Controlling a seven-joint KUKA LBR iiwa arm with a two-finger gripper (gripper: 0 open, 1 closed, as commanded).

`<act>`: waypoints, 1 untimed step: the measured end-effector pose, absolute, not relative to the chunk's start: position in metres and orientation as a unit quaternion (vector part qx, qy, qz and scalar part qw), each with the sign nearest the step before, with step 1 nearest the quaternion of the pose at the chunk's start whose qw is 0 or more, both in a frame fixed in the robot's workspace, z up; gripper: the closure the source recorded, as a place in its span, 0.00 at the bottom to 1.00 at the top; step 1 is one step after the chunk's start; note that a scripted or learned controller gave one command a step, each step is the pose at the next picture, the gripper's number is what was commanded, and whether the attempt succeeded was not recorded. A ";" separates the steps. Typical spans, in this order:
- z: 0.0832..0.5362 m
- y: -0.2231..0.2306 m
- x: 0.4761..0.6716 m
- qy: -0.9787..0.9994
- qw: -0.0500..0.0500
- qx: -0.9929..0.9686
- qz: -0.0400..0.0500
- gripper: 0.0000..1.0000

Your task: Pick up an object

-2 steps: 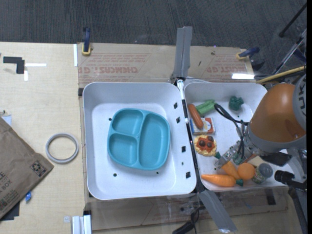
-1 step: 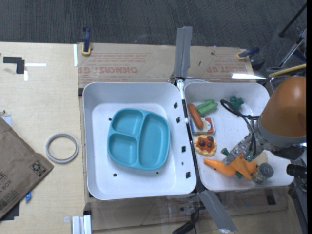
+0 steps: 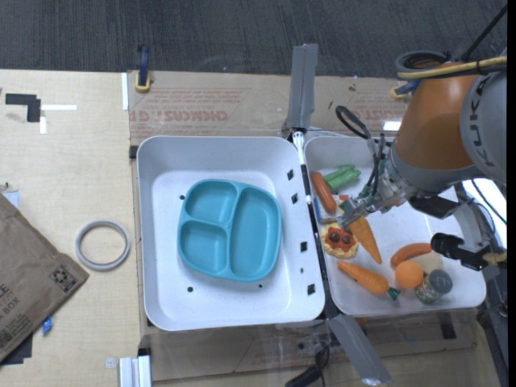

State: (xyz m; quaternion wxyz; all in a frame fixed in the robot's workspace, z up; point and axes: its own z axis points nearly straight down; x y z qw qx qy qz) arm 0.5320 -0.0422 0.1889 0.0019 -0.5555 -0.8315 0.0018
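Gripper (image 3: 352, 210) is hanging low in the right bin (image 3: 476, 293), finger state indiscernible, beside a carrot (image 3: 365, 236) lying diagonally, tip pointing lower right; arm (image 3: 435, 127) is reaching in from the right.

Toy food crowds the right bin (image 3: 476, 297); around the blue plate (image 3: 230, 230), the left bin's floor (image 3: 165, 297) lies open.

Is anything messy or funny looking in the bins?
Nothing looks broken or spilled. The toy food in the right bin lies jumbled: carrots, a sausage, an orange. The blue plate sits a bit crooked in the left bin.
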 end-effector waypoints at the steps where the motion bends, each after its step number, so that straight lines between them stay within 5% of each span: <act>1: 0.206 -0.039 0.603 -0.761 0.000 -0.649 0.002 1.00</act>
